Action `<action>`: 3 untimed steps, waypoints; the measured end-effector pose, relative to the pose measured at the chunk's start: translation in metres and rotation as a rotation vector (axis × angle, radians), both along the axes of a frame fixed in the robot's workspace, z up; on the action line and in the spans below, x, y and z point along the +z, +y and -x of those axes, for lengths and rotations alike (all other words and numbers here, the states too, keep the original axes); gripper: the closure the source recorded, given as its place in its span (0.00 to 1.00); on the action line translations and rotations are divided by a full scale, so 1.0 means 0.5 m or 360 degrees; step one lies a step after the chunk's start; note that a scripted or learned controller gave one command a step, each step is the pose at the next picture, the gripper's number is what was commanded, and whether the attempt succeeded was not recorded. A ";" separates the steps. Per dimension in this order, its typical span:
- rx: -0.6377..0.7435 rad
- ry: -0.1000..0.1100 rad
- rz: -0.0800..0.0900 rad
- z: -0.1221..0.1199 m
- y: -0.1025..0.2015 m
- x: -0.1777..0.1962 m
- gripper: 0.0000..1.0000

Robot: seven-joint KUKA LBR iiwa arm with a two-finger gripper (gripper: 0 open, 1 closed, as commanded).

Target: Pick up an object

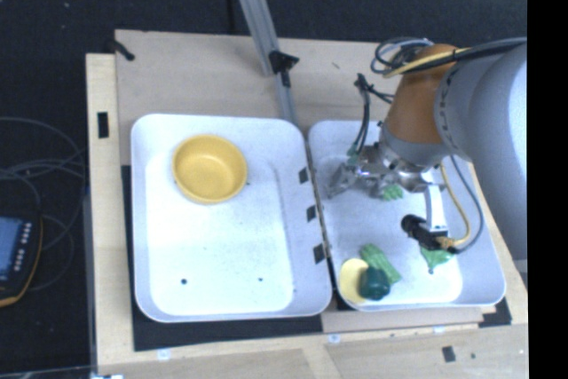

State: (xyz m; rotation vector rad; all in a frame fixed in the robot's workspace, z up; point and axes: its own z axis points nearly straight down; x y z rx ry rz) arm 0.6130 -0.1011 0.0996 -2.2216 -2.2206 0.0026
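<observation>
Over the right bin (475, 284) the arm reaches in, and the gripper (342, 177) hangs low near the divider, at the bin's upper left part. I cannot tell its state, or if it grasps anything. The green and yellow toys (371, 275) lie at the bin's near edge, below the gripper and a bit right. A small green piece (437, 258) rests further right. The yellow bowl (209, 168) sits in the left bin (222, 280).

You see the arm (484, 102) as a thick, smooth grey cylinder with an orange band (417, 106) above the wrist. Thin dark cables loop over the top of that band, and a yellow one curves beside it. The gripper (355, 176) is metallic grey.
</observation>
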 end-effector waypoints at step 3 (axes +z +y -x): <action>0.0000 -0.0010 -0.0001 -0.002 0.009 0.197 1.00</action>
